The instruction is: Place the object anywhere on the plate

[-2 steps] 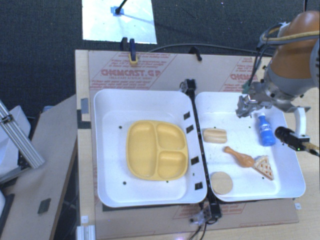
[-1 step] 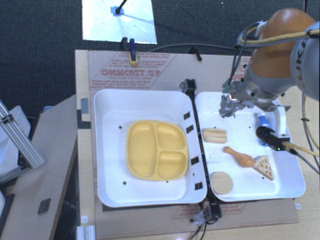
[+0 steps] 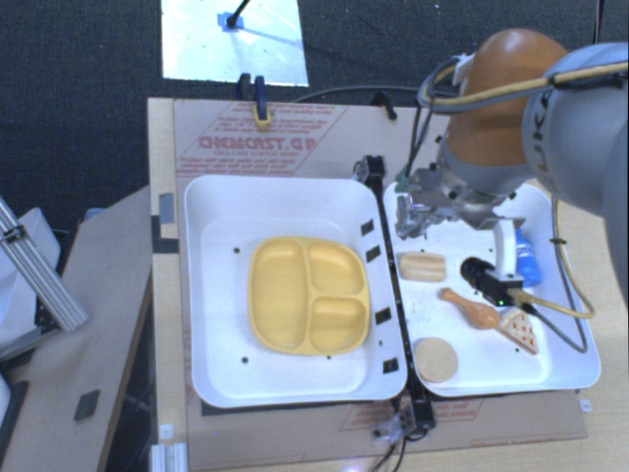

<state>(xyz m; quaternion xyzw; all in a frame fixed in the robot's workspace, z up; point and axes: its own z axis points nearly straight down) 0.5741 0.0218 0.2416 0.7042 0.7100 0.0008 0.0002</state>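
The yellow three-compartment plastic plate lies bare, open from above, with white bin floor free around it. Black clips on the divider (between bins) and the grey arm crowd the right bin.

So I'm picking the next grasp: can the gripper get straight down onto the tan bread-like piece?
Probably yes: the gripper hovers just above the tan bread-like piece, which lies apart from its neighbours with nothing over it.
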